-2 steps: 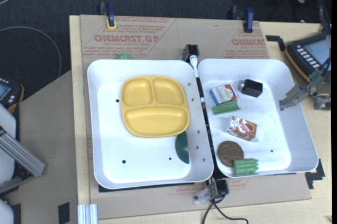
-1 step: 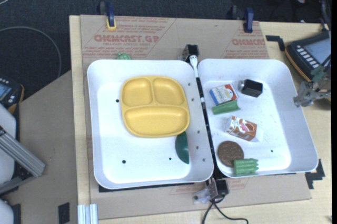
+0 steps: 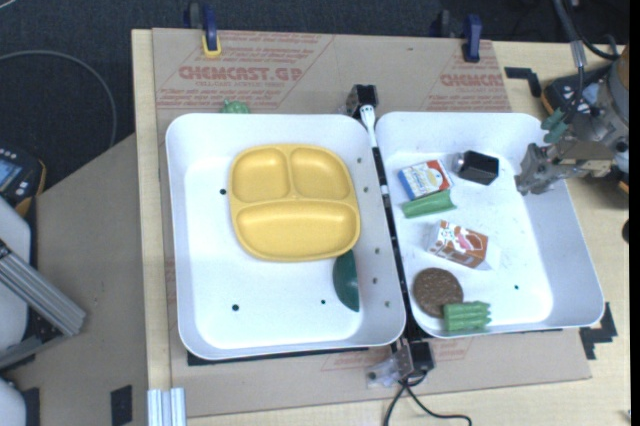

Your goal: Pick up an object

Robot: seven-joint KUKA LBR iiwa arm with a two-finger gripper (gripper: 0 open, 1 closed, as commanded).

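My gripper [image 3: 533,176] hovers at the right bin's [image 3: 560,244] upper right edge, with nothing visibly held. To its left in that bin lie a small black block [image 3: 479,166], a blue, white and red carton [image 3: 423,178] and a green stick [image 3: 428,205]. Further toward the front are a red and white packet [image 3: 459,244], a round brown cookie [image 3: 438,289] and a green ridged piece [image 3: 466,315]. The black block is the nearest of these to the gripper, a short way apart from it.
The left bin [image 3: 200,244] holds a yellow divided plate [image 3: 294,202], with a dark green object [image 3: 347,282] by its front right corner. Blue clamps [image 3: 209,26] [image 3: 471,38] pin the board at the back. Cables and gear crowd the right side behind the arm.
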